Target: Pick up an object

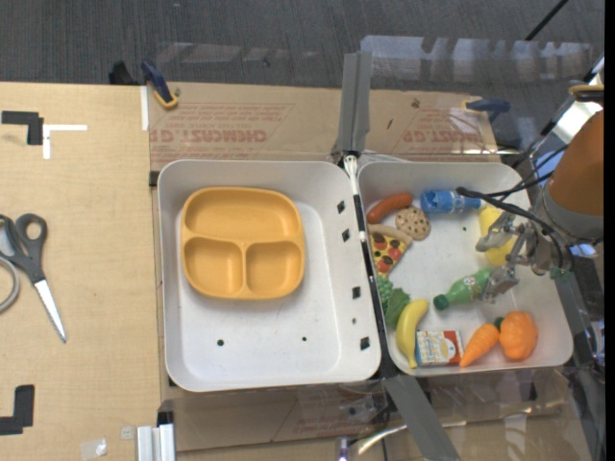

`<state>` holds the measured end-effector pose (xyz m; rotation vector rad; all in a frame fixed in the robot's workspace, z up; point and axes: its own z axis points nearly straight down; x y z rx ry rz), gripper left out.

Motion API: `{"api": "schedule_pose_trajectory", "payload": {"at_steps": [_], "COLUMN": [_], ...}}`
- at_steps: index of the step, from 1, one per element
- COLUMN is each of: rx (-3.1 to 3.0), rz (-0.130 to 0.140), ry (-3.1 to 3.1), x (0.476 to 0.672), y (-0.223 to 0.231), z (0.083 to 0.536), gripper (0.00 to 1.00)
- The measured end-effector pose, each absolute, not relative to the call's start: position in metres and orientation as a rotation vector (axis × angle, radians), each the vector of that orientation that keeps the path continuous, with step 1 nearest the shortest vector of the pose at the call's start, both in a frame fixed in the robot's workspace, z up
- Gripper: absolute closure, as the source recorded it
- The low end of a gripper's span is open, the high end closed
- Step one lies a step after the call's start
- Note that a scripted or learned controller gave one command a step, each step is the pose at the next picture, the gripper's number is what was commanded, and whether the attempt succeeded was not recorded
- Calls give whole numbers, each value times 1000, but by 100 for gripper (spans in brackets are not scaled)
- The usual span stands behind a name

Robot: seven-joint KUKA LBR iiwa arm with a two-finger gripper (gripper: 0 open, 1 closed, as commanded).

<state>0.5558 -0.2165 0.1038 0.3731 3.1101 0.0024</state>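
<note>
Seemingly poised to grasp, the gripper (pixel 506 262) hangs over the green bottle (pixel 465 289) near the right bin's (pixel 447 371) right edge; its grip cannot be told.

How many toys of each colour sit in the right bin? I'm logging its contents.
Orange: 2, carrot, orange fruit
Yellow: 2, banana, yellow piece
Green: 2, bottle, leafy vegetable
Blue: 1, bottle
Red: 1, sausage
Total: 8

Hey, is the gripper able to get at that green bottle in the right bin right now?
Probably yes. The gripper hangs just beside the green bottle, whose top is uncovered; the orange and carrot lie apart from it.
</note>
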Motion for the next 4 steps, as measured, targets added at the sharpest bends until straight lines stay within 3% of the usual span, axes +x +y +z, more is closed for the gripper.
{"api": "schedule_pose_trajectory", "payload": {"at_steps": [1, 2, 3, 4], "rx": [669, 422, 490, 429], "rz": [15, 0, -6, -7], "ry": [3068, 3110, 3096, 3108], "x": [586, 621, 593, 572], "y": [-212, -160, -115, -107], "z": [93, 94, 94, 93], "gripper": [0, 0, 0, 0]}}
